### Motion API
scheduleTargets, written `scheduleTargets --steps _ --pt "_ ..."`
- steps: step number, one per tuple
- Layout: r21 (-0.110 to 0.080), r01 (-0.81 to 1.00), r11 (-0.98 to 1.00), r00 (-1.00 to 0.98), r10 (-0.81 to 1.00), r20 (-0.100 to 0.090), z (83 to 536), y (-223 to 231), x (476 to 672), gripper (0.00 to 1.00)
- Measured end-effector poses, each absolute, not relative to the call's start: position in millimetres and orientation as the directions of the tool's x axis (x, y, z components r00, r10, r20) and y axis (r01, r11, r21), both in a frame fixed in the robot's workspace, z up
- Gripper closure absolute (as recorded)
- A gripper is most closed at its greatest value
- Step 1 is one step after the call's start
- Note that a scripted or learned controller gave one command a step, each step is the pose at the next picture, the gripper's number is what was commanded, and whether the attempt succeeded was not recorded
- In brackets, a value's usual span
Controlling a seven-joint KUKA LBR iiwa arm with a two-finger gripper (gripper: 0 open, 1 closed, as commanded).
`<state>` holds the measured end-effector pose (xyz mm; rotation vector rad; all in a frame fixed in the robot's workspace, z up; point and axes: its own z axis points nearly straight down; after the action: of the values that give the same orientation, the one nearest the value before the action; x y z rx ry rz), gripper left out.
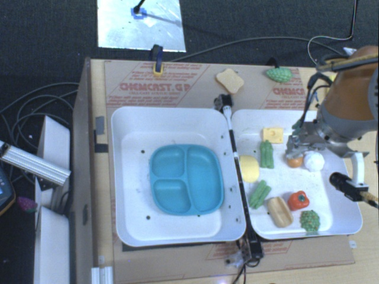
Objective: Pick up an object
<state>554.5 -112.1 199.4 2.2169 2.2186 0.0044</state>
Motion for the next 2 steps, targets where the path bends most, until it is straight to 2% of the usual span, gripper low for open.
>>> scheduleTargets --steps 1,2 --pt "0.004 1.000 0.001 -0.001 1.000 -0.001 232.5 -124.7 549.9 1.00" --pt "0.003 1.000 0.002 -0.002 1.000 -0.001 232.2 -124.4 549.7 0.00"
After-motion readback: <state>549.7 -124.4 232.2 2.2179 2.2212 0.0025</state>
